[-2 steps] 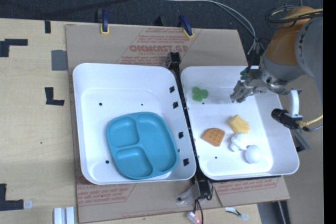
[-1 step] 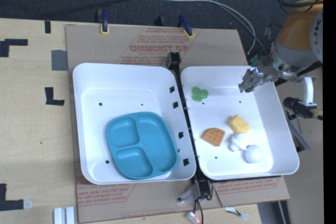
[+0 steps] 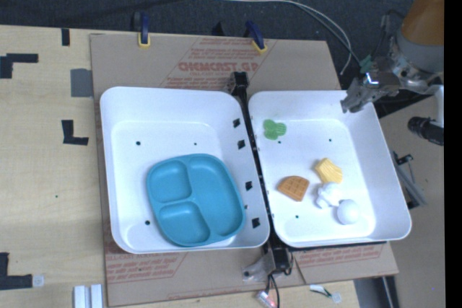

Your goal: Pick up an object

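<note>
We see two shallow white bins side by side on a cardboard sheet (image 3: 216,58) laid over the wooden table (image 3: 43,177). The left bin (image 3: 119,108), glossy plastic with rounded corners, carries a smooth blue plate (image 3: 193,199) divided into three compartments, low in the frame. The right bin (image 3: 375,148) holds a small green object (image 3: 273,129) near its upper left corner, a ridged yellow piece (image 3: 328,171), a flat tan waffle-like wedge (image 3: 294,187) and a rounded white object (image 3: 338,205) toward the lower right. The gripper (image 3: 356,98) hangs at the upper right, over the right bin's far corner, well apart from all four objects. We cannot tell how far it is open; nothing shows in it.
</note>
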